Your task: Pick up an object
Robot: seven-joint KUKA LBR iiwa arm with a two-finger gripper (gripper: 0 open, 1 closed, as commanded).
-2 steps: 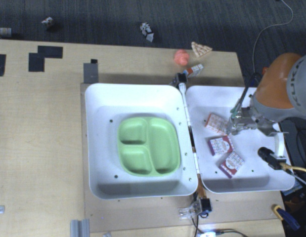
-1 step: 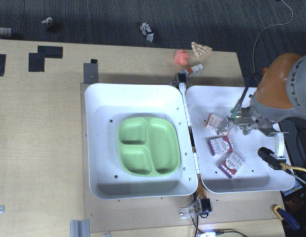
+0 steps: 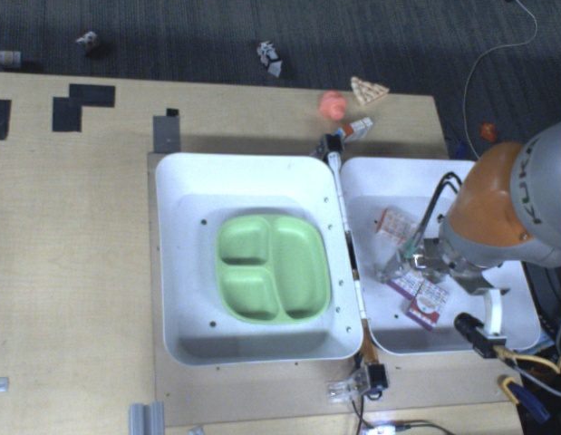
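Reaching from the right, arm (image 3: 516, 202) hangs low over the right bin (image 3: 371, 188).
Left bin (image 3: 171, 243) holds a green divided tray (image 3: 271, 265); right bin holds small printed packets (image 3: 418, 294), one (image 3: 394, 222) apart toward the back; gripper (image 3: 423, 259) sits just above the packets; finger state cannot be told.

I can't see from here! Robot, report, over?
Gripper low in right bin. Packets lie beneath it, none lifted. Green tray sits in left bin.

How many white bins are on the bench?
2. The left bin holds a green divided plate. The right bin holds small packets, with the arm above it.
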